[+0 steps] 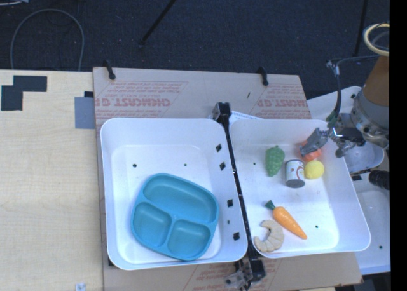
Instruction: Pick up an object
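Observation:
The right bin (343, 232) holds several small toys. A green bumpy piece (274, 160), a small grey can (294, 173) and a yellow ball (314, 169) lie in its far half. An orange carrot (287, 218) and a beige pastry shape (270, 237) lie near its front. An orange-red toy (310, 148) rests at the far right, partly under one grey finger. My gripper (331, 142) hangs over the bin's far right corner, just above that toy and the ball. Its two fingers stand apart, open, with nothing between them.
The left bin (117, 156) holds a blue sectioned plate (175, 215). A black divider (230, 182) joins the two bins. Cardboard (159, 96) lies under them, with the wooden bench (44, 188) to the left. White gear (375, 162) sits beside the right bin.

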Motion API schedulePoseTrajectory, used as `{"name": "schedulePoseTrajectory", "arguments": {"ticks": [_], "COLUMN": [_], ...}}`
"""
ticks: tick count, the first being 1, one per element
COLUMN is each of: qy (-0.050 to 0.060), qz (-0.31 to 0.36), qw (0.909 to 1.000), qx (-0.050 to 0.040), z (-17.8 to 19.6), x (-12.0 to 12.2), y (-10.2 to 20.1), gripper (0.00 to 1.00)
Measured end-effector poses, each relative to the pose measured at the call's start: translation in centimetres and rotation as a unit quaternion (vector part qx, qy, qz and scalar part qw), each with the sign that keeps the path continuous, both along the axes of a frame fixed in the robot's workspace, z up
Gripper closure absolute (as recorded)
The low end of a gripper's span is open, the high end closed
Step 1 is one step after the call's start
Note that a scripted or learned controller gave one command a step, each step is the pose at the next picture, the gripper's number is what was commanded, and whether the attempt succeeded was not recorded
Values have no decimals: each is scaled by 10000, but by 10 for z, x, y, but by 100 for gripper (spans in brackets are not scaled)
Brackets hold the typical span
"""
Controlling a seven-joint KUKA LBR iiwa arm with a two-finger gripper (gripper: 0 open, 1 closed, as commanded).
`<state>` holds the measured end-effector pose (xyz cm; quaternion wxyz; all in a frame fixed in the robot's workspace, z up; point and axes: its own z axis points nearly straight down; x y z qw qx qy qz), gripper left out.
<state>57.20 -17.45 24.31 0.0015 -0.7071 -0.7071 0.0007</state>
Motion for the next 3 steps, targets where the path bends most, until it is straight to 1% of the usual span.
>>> {"name": "schedulePoseTrajectory", "arguments": {"ticks": [1,2,3], "qy": [18,20,8], "qz": [1,-2,-5], "qw": [10000,10000,10000], "qx": [5,6,3], "z": [-61,-120,-157], "x": [-6,-13,-14], "y": [5,0,1], "gripper": [0,0,0]}}
